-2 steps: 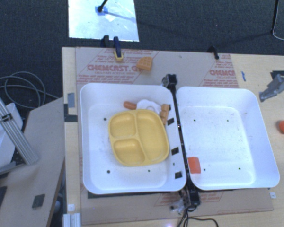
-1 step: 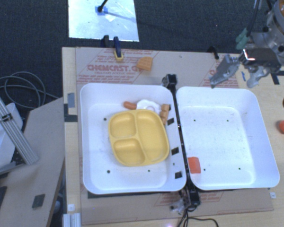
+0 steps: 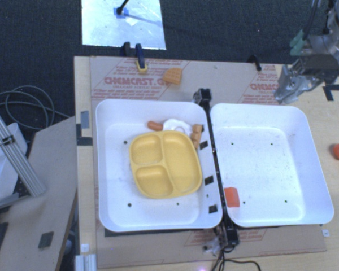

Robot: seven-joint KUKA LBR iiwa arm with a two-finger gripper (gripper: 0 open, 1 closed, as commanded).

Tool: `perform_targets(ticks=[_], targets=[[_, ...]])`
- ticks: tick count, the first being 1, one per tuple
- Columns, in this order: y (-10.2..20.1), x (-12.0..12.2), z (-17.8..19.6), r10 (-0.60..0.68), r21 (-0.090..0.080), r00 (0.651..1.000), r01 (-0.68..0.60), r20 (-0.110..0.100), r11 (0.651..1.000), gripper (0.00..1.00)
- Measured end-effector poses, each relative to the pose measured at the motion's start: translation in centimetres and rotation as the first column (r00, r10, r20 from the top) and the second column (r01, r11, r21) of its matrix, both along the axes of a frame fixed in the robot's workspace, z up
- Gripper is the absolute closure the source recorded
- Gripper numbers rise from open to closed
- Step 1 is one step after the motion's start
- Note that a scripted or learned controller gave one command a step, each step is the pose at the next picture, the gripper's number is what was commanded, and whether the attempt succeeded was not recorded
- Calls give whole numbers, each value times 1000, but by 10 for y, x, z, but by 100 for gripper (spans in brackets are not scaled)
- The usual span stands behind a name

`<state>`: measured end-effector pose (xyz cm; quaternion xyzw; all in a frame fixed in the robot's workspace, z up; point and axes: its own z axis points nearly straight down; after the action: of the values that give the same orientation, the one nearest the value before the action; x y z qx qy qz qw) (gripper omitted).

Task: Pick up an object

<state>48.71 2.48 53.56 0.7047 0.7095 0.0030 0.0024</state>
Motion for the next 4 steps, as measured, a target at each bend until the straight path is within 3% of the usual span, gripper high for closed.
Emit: perform_targets(ticks=[1,2,3,4], targets=[[0,0,0,0,0,1000,0,-1,1000,0],[0,0,11,4,0,1000,-4,2,1000,100],[0,0,11,5,0,1000,-5,2,1000,0],[18,-1,-1,-2,0,1000,2,-5,1000,0]])
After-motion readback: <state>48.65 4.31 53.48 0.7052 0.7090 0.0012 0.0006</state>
